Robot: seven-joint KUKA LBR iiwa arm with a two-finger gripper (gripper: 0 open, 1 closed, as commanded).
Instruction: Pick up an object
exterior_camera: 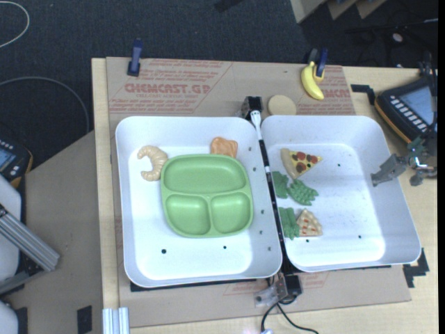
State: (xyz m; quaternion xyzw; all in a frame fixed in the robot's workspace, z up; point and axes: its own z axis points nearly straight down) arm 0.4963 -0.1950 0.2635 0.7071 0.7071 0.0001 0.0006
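Nothing is being held yet, so any of the loose items could be counted as the target. In the right bin (389,245), a pizza slice (300,161) is lying near the top left, its tip pointing down and left toward the divider. A leafy green piece (293,190) is sitting just below it, and a second pizza slice (309,223) is lying lower down beside another green bit (288,223).

All of these are bunched along the left side of that bin, while the gripper (386,173) is being seen at the bin's right wall, at roughly the height of the upper slice. So the whole cluster lies to the gripper's left in the camera view, across bare white floor, well apart from it. The fingers look to be spread a little, with nothing between them.

In the left bin (132,242), a green tray (206,194) is taking up the middle, with a croissant (151,161) just off its upper left corner and an orange piece (224,146) touching its top edge. A banana (312,82) is lying on the bench behind the bins.

Probably the upper slice is the easiest reach: a straight move leftward.
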